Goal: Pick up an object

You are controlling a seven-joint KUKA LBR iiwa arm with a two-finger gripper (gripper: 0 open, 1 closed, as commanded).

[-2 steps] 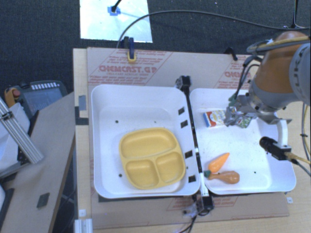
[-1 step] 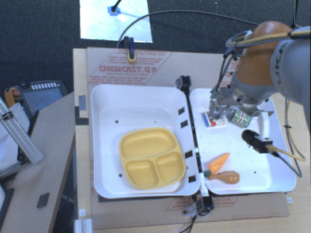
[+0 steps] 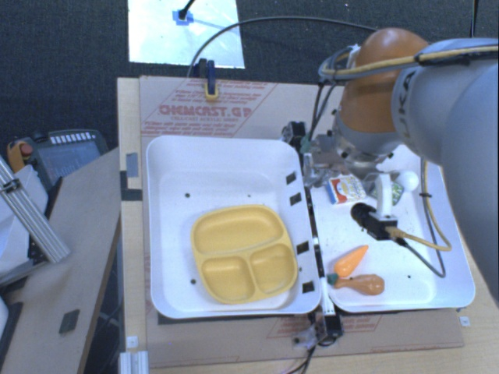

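Grey arm [image 3: 444, 92], orange-banded, enters from upper right. Two shallow white plastic bins: left bin [image 3: 171, 178] holds a smooth yellow three-compartment tray [image 3: 243, 252]; right bin [image 3: 444, 287] holds a tapered orange carrot [image 3: 351, 260] at lower centre, beside a tan drumstick-shaped toy [image 3: 360, 284]. Gripper [image 3: 327, 158] aperture cannot be told.

Readable print on the cardboard sheet

The cardboard sheet [image 3: 234, 104] lying under the two white bins carries red block lettering along its far edge that reads roughly "CHEMCAST GP", framed by thin red diagonal lines; the last letters are not sharp enough to be sure of. A small carton [image 3: 345, 188] in the right bin [image 3: 437, 287] bears red and blue print, too small to read.
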